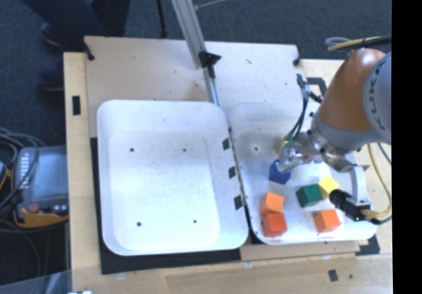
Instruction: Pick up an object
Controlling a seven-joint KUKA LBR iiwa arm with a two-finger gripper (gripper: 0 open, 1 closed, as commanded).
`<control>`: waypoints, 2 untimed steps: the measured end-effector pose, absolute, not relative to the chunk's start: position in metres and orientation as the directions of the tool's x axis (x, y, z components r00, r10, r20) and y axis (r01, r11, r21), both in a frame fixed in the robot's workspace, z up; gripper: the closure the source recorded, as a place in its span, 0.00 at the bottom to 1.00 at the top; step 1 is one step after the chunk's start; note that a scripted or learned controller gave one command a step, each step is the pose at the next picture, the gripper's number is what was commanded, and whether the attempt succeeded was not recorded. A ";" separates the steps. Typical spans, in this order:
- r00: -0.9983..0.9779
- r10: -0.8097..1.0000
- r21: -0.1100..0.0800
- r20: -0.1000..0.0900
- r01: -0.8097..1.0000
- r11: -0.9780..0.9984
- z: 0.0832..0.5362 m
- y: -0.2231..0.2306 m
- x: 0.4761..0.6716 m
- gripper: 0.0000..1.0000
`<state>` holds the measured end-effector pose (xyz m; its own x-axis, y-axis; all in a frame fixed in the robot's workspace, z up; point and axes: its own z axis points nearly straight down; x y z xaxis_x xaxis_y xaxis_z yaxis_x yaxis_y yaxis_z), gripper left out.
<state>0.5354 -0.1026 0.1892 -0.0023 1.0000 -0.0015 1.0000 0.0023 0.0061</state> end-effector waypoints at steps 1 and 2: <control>-0.004 1.000 0.007 -0.002 1.000 0.004 0.240 -0.104 0.537 1.00; 0.000 1.000 -0.002 -0.001 1.000 0.000 0.213 -0.105 0.537 1.00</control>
